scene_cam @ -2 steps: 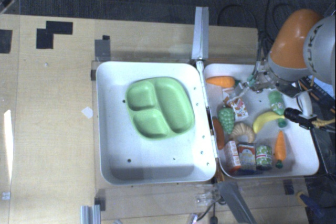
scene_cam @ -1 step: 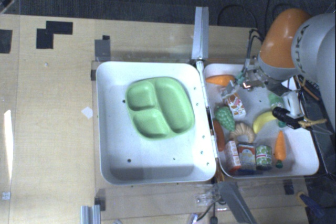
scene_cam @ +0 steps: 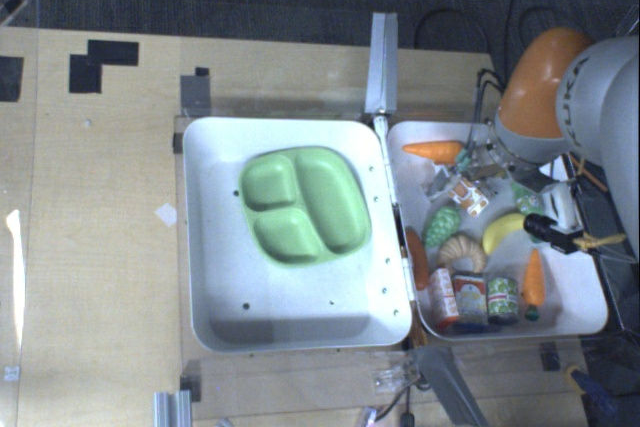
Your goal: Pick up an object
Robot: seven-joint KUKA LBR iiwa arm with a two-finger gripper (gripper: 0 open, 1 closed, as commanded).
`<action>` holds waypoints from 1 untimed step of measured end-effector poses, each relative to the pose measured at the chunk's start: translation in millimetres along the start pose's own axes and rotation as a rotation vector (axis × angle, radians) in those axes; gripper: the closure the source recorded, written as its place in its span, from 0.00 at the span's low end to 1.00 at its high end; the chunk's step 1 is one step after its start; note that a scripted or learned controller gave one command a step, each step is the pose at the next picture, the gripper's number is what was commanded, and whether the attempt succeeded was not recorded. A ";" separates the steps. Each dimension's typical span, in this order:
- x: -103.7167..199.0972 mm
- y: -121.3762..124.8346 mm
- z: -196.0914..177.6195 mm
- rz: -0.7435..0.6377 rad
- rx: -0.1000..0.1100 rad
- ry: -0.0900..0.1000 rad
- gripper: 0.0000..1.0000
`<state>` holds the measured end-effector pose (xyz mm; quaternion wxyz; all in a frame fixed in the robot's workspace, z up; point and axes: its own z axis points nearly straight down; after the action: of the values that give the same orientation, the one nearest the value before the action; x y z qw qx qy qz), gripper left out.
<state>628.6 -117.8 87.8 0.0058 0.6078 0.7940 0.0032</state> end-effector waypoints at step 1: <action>1.3 2.4 -8.3 -0.003 -0.001 0.002 1.00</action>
<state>630.6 -115.9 96.1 0.0051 0.6065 0.7950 0.0043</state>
